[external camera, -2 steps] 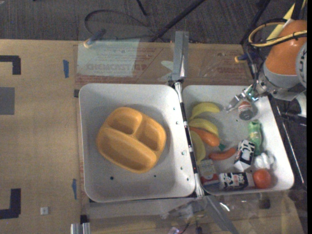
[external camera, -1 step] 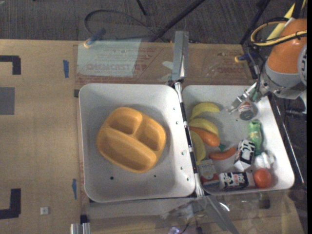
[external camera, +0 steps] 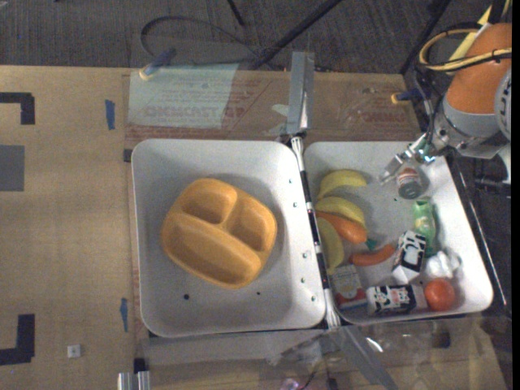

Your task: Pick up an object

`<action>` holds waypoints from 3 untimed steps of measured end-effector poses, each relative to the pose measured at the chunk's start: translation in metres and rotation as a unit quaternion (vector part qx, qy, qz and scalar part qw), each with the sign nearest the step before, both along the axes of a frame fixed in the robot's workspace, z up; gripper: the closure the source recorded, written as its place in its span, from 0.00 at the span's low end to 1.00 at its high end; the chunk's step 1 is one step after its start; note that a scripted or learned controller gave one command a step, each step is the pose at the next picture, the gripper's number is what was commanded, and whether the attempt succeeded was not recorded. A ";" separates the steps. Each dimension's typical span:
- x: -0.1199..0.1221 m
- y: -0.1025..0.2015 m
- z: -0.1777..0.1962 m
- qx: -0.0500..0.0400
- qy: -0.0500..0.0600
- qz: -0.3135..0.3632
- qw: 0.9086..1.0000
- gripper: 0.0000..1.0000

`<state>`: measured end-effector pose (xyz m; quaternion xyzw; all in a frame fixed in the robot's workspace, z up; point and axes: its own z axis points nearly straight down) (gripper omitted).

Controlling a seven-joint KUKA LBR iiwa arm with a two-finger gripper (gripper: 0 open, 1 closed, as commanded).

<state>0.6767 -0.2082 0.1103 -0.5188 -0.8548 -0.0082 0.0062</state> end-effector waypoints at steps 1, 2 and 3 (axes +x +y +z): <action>-0.019 -0.006 -0.001 -0.009 -0.017 0.040 0.999 0.00; -0.008 -0.012 -0.001 -0.006 -0.001 0.099 0.995 0.00; -0.013 -0.020 -0.001 -0.012 -0.004 0.216 0.976 0.00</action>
